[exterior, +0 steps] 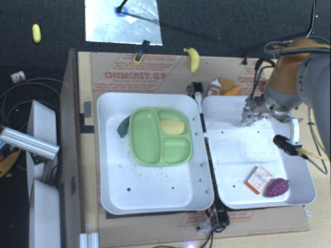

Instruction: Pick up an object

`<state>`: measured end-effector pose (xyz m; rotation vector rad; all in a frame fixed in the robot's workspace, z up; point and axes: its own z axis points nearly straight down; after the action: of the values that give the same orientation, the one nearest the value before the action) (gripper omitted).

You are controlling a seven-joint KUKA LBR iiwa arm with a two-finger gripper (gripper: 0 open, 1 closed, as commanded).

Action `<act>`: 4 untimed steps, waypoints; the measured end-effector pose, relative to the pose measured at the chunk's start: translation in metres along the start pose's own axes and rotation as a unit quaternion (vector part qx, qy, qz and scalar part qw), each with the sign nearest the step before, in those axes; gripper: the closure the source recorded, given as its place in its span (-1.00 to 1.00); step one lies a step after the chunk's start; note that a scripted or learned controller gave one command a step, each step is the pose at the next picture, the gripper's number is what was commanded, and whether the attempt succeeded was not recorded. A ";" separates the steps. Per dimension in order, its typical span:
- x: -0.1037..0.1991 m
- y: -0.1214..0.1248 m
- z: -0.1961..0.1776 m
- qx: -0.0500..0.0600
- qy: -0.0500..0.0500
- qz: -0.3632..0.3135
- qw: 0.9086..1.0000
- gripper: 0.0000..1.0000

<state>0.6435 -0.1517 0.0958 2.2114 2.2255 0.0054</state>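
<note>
My gripper (250, 118) hangs over the far part of the right bin (227, 154), pointing down. A purple bunch of grapes (276, 187) lies near that bin's front right corner, with a small orange and white packet (258, 179) touching its left side. Both sit well in front of the gripper. In the left bin (111, 138) rests a green divided plate (158, 137) with a yellow item (172, 126) in its upper right compartment. A dark green item (123, 126) leans at the plate's left edge.
A yellow banana (193, 59) and an orange item (226, 87) lie on the cardboard behind the bins. A black ridge (204, 133) divides the two bins. The right bin's middle floor is bare white.
</note>
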 end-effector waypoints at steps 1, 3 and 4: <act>0.000 0.000 0.000 0.000 0.000 0.000 1.000 -1.00; -0.049 0.024 0.005 0.004 0.001 0.001 1.000 -1.00; -0.049 0.027 -0.014 -0.001 -0.001 0.000 1.000 1.00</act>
<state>0.6705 -0.2009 0.1097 2.2100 2.2234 0.0045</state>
